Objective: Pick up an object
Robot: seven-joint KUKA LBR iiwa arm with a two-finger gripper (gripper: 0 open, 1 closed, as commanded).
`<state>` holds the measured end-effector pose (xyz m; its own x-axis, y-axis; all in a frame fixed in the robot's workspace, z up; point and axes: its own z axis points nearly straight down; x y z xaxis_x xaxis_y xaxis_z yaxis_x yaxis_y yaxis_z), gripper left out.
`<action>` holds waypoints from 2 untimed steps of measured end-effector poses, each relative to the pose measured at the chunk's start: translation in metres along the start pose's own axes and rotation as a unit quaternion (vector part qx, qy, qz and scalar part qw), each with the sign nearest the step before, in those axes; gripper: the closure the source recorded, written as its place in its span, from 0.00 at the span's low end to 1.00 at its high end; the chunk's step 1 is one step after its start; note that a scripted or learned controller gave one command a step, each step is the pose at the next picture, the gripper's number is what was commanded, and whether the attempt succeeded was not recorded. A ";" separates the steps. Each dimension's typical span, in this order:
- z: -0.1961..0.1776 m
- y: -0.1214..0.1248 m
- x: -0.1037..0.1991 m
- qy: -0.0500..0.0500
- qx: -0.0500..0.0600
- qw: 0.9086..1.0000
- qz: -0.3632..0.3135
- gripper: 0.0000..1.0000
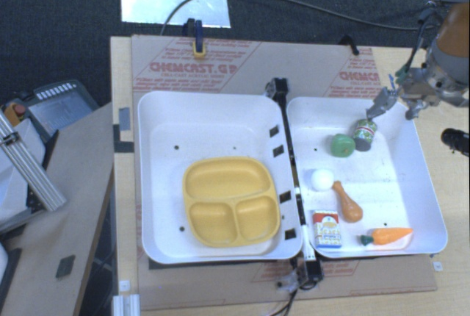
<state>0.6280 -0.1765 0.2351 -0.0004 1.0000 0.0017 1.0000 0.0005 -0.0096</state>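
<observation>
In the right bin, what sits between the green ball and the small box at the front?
The white ball lies between the green ball and the small box in the camera view, with the drumstick toy just to its right.

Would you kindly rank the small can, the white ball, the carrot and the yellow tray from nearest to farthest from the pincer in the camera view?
1. Small can, right bin's far side, just below the pincer.
2. White ball, mid right bin, near the divider.
3. Carrot, right bin's near edge.
4. Yellow tray, left bin.
</observation>
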 end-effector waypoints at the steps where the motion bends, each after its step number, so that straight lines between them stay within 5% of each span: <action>1: -0.007 0.002 0.000 -0.001 -0.006 1.000 -0.001 0.00; 2: 0.055 0.004 0.006 -0.001 -0.004 1.000 -0.002 0.00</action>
<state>0.6315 -0.1708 0.1804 -0.0035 1.0000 0.0005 1.0000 0.0035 -0.0024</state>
